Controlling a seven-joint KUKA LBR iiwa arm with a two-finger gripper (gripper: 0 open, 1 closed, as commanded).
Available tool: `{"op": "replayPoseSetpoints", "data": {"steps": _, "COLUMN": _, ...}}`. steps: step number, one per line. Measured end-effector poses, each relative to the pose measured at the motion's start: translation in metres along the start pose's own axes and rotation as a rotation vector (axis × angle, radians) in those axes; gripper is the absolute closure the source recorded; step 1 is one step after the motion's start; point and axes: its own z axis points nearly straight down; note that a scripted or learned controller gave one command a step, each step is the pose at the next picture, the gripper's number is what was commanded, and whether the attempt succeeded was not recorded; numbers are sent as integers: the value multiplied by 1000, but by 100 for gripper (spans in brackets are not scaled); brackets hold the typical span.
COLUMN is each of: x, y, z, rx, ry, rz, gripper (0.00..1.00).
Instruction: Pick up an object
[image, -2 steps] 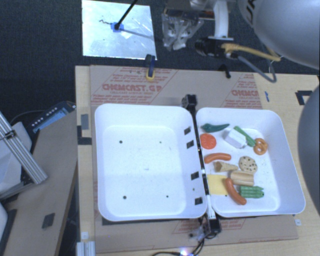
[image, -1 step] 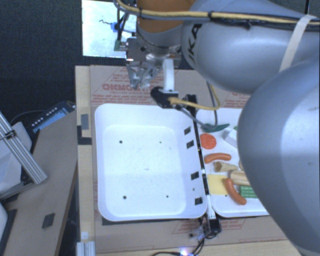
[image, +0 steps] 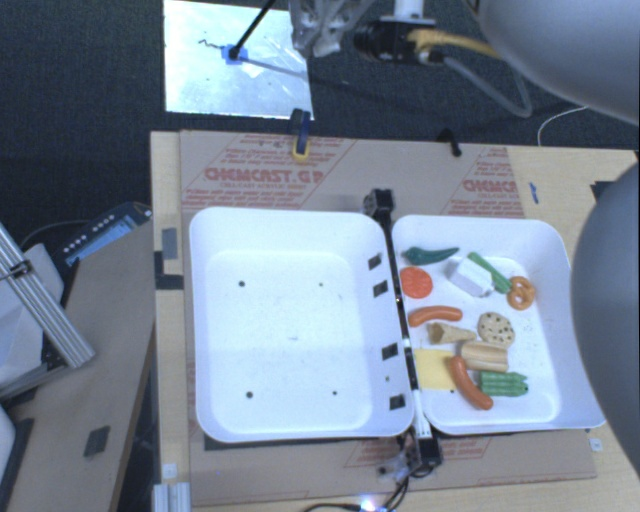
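The toy foods lie in the right bin (image: 548, 240): a tomato slice (image: 416, 283), and near it a cookie (image: 495, 328), pretzel (image: 521, 292) and cheese (image: 434, 369). The left bin (image: 215, 240) sits beside it. The pincer (image: 318, 30) hangs far above the tomato; its grip cannot be told.

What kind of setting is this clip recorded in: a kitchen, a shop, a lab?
Most likely a robotics lab test bench, not a kitchen. Two shallow white bins, left and right, sit on a cardboard sheet; the food in the right one, like the pretzel, looks like toy props, and cabling hangs overhead.
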Motion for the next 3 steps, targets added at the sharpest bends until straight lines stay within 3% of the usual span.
{"op": "replayPoseSetpoints", "data": {"steps": 1, "x": -67, "y": 1, "z": 12, "rx": 20, "ry": -7, "rz": 10, "gripper": 100}}
{"op": "replayPoseSetpoints", "data": {"steps": 2, "x": -10, "y": -3, "z": 130, "rx": 28, "ry": -7, "rz": -1, "gripper": 100}}
{"op": "replayPoseSetpoints", "data": {"steps": 3, "x": 0, "y": -57, "z": 155, "rx": 25, "ry": -7, "rz": 0, "gripper": 100}}
